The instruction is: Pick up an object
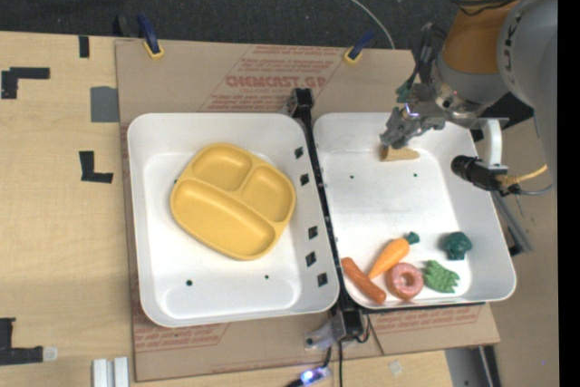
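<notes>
1. Tan block [400, 154], a small flat piece, is taken as the likely object of the pick; it is located in the far part of the right bin [471, 285], directly under the gripper [396, 140].
2. The gripper is positioned low over the block, at or just above it. Whether it is open or closed cannot be told from the camera view.
3. The step in hand is judged to be the descent or the grasp itself; a held block is not shown.
4. A firm closure on the block and a straight lift are called for next.
5. Along the near edge of the same bin, a carrot [388, 256], a sausage [362, 280], a pink ring [405, 280] and two green pieces are grouped.
6. In the left bin [145, 195], a yellow divided plate [233, 198] is placed.
</notes>
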`<state>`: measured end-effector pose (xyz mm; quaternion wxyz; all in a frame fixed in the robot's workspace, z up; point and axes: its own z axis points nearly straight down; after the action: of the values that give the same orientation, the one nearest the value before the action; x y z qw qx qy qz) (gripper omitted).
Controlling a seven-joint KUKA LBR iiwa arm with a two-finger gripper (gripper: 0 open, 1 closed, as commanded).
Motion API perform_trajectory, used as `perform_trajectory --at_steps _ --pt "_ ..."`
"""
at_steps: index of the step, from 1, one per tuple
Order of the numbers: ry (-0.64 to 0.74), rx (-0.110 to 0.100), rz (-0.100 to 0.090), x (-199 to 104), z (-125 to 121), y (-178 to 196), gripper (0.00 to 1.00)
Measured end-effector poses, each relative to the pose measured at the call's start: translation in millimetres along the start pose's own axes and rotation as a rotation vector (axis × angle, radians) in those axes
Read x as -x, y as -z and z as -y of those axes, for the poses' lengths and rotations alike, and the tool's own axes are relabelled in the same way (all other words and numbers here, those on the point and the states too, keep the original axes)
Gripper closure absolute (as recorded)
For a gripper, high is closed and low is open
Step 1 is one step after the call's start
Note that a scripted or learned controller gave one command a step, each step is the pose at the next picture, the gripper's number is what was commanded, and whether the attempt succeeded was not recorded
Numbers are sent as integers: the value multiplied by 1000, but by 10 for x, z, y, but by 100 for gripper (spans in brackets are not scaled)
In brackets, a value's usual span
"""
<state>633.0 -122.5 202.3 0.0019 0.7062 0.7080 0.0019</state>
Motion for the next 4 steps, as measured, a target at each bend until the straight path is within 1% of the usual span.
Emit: perform_trajectory --at_steps 1,2,4 --pt "-1 -1 0 38 79 556 100" --pt "-1 -5 -1 31 73 718 100" --pt "2 -8 -1 -867 579 667 100"
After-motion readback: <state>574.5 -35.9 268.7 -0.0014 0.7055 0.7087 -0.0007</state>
